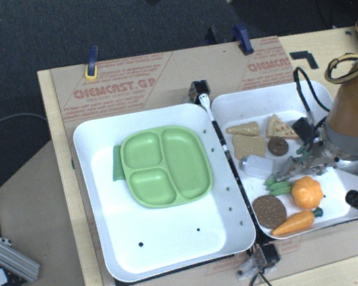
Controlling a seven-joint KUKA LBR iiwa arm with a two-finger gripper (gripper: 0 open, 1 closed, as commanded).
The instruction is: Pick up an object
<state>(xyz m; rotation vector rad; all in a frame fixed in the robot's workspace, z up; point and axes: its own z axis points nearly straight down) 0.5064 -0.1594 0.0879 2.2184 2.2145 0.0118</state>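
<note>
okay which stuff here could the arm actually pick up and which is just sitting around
For the job: claw; orange; carrot; brown cookie; bread slice; cheese wedge.

Just lying about: green divided plate; yellow clamp; blue clamp.

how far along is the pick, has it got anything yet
Done: the arm has reached over the right bin, its wrist low among the toy food. In hand: nothing that can be seen; the gripper sits near the green piece and the orange, but its fingertips are too cluttered to read. Left: a clear grasp and a lift. The carrot, the round brown piece and the green tray lie untouched.
</note>
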